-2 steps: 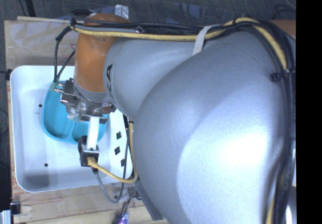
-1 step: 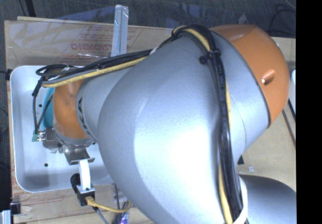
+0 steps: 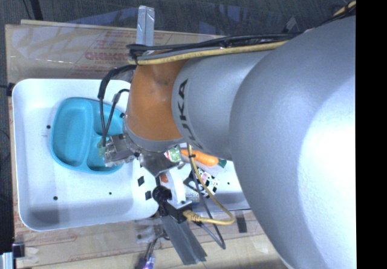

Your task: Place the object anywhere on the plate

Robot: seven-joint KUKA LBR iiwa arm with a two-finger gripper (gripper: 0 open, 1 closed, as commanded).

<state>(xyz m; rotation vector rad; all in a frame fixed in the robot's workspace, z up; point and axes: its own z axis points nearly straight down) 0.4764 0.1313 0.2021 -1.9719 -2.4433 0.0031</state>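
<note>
A light blue oval plate (image 3: pixel 74 132) lies in the left white bin (image 3: pixel 36 201). The grey arm with its orange band (image 3: pixel 154 101) reaches in from the right and hangs over the plate's right side. The gripper (image 3: pixel 112 152) sits low at the plate's right rim, mostly hidden under the wrist. An orange carrot-like object (image 3: pixel 204 158) lies in the right bin just under the arm, beside a small green piece (image 3: pixel 175 154). I cannot make out whether the gripper holds anything.
Black and yellow cables (image 3: pixel 208 210) loop down from the wrist over the divider between the bins. The arm covers most of the right bin (image 3: pixel 233 192). A grey metal post (image 3: pixel 145 25) stands behind the bins.
</note>
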